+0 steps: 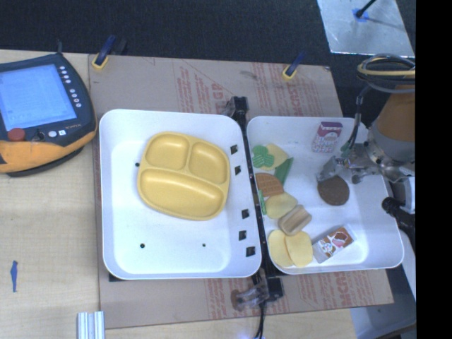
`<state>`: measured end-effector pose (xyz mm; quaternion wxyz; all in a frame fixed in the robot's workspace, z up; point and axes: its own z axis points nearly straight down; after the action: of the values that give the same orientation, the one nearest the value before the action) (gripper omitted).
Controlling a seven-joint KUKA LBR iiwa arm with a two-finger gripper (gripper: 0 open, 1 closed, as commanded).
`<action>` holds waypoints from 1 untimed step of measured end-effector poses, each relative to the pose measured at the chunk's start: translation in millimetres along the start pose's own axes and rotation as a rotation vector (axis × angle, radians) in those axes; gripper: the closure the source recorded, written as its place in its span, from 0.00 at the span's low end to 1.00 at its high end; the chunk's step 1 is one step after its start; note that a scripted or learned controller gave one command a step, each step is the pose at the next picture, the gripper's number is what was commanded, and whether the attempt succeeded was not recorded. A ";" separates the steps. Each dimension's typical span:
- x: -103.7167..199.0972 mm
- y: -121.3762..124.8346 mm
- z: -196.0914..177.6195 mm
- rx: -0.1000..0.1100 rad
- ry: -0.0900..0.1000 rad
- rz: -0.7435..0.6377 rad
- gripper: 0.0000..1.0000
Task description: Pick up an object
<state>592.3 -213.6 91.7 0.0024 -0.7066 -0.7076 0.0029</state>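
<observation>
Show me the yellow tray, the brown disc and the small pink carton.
yellow tray [185, 176], camera view, on the bar between its compartments
brown disc [334, 191], camera view, on its flat top
pink carton [327, 137], camera view, on its front face

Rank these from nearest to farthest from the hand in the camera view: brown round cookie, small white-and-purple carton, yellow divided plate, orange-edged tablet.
From the hand:
1. Brown round cookie, just below it in the right bin.
2. Small white-and-purple carton, at that bin's far edge.
3. Yellow divided plate, in the left bin.
4. Orange-edged tablet, on the bench's left end.
</observation>
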 end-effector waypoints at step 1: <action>39.5 62.9 -1.7 -0.009 0.001 -0.007 0.00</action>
<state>655.2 -174.0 92.9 -0.0003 -0.7042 -0.7100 -0.0009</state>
